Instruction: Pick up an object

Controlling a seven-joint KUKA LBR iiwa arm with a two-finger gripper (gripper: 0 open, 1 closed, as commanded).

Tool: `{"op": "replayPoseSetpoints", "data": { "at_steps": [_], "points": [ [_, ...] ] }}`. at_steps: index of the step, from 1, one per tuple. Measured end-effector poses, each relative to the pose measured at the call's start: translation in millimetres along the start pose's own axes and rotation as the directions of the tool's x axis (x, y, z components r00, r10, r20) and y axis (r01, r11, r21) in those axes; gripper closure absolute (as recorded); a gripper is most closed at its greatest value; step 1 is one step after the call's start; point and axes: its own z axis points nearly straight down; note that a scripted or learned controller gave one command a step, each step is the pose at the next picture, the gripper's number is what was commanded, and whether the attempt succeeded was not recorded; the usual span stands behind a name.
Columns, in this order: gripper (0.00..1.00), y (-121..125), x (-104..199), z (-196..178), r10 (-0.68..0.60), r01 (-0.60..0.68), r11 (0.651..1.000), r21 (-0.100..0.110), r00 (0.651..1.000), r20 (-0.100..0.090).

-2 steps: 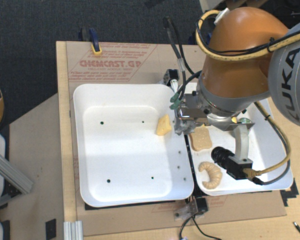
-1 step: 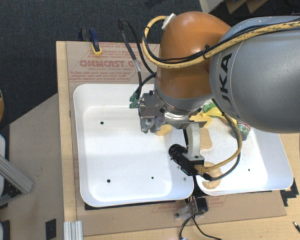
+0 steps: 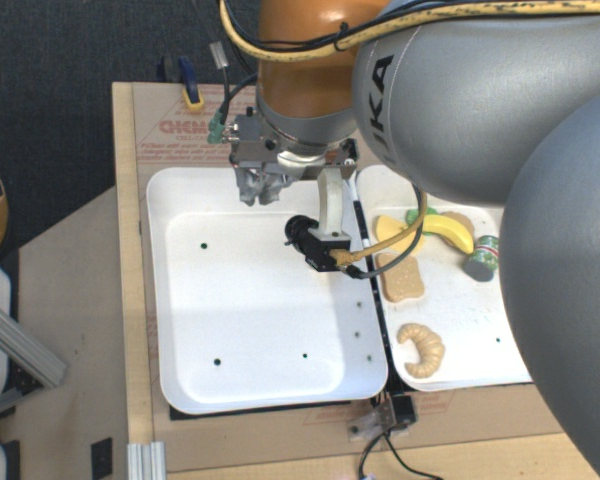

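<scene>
Camera view, looking down at a slant: the arm (image 3: 460, 98) enters from the right and its orange band sits above the wrist, over the far edge of the left bin (image 3: 180, 368). The gripper (image 3: 263, 184) hangs just above that bin's far wall; whether it is open or closed cannot be told from here, and nothing is seen held. The left bin's floor shows bare white with a few dark dots. A black cable fitting (image 3: 310, 243) dangles from the wrist over the divider between the bins. Candidate objects all lie in the right bin (image 3: 460, 373): a banana (image 3: 448, 230) near its far side, a slice of toast (image 3: 403, 278) just beside the divider, a croissant (image 3: 422, 349) nearer the front, and a small green can (image 3: 483, 257) just beside the banana's tip. Judgement: these look like light toy food, likely stiff plastic or foam, not fragile. The croissant lies well apart from the rest and would best be taken across its narrow middle; the banana's smooth curve may slip; the toast lies flat and offers little edge.
</scene>
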Motion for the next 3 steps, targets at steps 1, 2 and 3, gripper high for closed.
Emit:
{"op": "replayPoseSetpoints", "data": {
  "at_steps": [1, 2, 3],
  "points": [
    [1.0, -25.1, 13.1, -0.5, 0.001, -0.001, 1.0, 0.012, 1.0, 0.002],
    [1.0, -57.3, 12.9, -57.8, 0.001, -0.001, 1.0, 0.002, 1.0, -0.001],
    [1.0, -96.2, 12.4, -22.2, 0.002, -0.002, 1.0, 0.014, 1.0, 0.004]
  ]
}}
